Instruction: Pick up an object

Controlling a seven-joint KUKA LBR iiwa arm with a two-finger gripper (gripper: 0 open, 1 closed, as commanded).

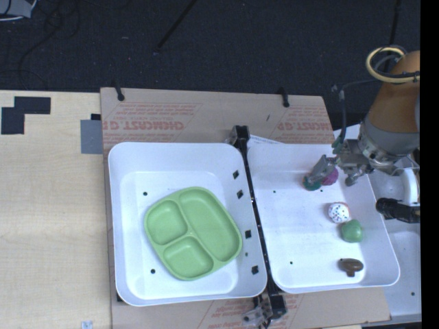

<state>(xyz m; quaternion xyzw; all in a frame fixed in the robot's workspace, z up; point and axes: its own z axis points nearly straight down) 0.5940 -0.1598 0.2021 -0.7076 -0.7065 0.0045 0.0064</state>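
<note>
Nearest, in the right bin (pixel 288 279): brown lump (pixel 350 266) by the near right corner, green ball (pixel 352 232) just beyond, white spotted ball (pixel 338 213) beside it, all lying loose. Nothing lifted yet. Farther back, gripper (pixel 322 177) down at a pink and teal toy (pixel 328 177), touching or nearly so; impossible to tell how wide it stands. Grasp and lift still ahead. Left bin (pixel 123 184): green divided plate (pixel 193 233). Underneath, printed cardboard (pixel 206 112) on a pale wood bench (pixel 48 211); beyond, dark floor (pixel 206 33) with cables.

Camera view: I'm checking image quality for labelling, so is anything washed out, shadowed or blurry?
Camera view: even, soft lighting; the white right bin looks bright but keeps detail; the gripper is slightly blurred; the green tray is sharp with faint shadow.
</note>
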